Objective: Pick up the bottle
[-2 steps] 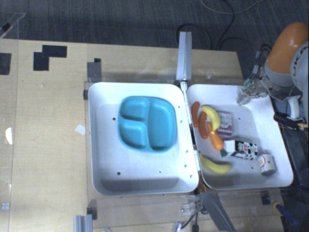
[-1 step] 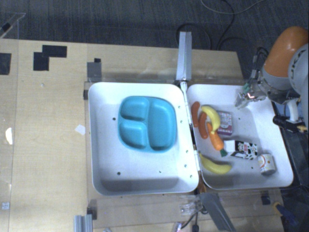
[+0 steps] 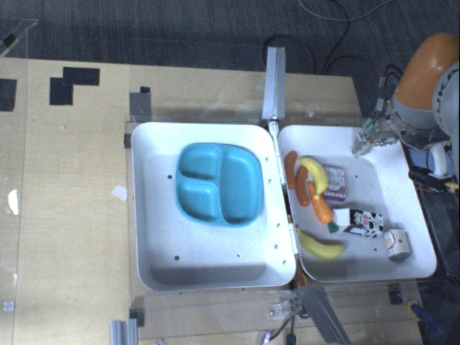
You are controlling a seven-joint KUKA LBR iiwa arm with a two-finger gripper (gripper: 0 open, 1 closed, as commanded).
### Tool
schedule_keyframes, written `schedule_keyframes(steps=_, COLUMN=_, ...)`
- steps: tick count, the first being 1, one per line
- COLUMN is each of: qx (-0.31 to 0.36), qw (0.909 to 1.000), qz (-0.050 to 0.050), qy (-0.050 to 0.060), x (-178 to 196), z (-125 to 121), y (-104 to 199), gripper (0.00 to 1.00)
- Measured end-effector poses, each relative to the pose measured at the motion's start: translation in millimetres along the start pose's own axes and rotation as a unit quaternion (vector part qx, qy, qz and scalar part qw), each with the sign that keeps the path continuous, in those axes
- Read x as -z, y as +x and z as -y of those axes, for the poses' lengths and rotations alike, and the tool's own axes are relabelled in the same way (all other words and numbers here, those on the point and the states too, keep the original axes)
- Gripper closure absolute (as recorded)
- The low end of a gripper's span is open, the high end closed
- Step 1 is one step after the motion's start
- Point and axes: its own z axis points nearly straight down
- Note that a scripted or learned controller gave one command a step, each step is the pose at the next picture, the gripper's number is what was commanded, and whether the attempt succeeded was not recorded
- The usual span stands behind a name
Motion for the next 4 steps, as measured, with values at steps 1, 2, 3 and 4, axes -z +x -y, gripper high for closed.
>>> schedule_keyframes(steps=1, qx=0.178, qw=0.9839, qz=-0.003, qy=0.003, x=46.3, z=-1.0, y=17.8, gripper=1.0)
schedule_keyframes(steps=2, qx=0.178, qw=0.984, qz=-0.003, qy=0.003, x=46.1, z=-0.8, y=17.5, gripper=0.0)
schedule_keyframes(steps=3, qx=0.205, qw=0.9787, qz=-0.004, qy=0.004, x=29.5, z=-13.1, y=77.1, gripper=0.0)
schedule_keyframes(steps=4, qx=0.188, qw=0.9821, qz=-0.002, qy=0.003, x=122.2, z=1.9, y=1.2, gripper=0.0)
